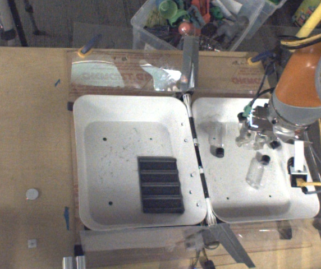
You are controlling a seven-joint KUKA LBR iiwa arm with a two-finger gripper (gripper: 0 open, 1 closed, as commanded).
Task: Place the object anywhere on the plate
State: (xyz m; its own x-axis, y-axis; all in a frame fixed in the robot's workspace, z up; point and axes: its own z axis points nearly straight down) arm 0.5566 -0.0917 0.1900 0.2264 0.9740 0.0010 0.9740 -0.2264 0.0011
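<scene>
You've 2 clear bottles w/ black caps in the right bin: one near its left wall, one mid-floor. Dark ridged plate sits in left bin, open floor around it. Gripper over right bin; finger state: can't tell.

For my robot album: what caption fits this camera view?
Robot arm's tool over right bin with bottles; dark ridged plate in left bin.

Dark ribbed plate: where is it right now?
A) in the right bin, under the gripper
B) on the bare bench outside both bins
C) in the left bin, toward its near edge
C: the plate lies flat on the floor of the left bin, near its front-right corner.
</scene>
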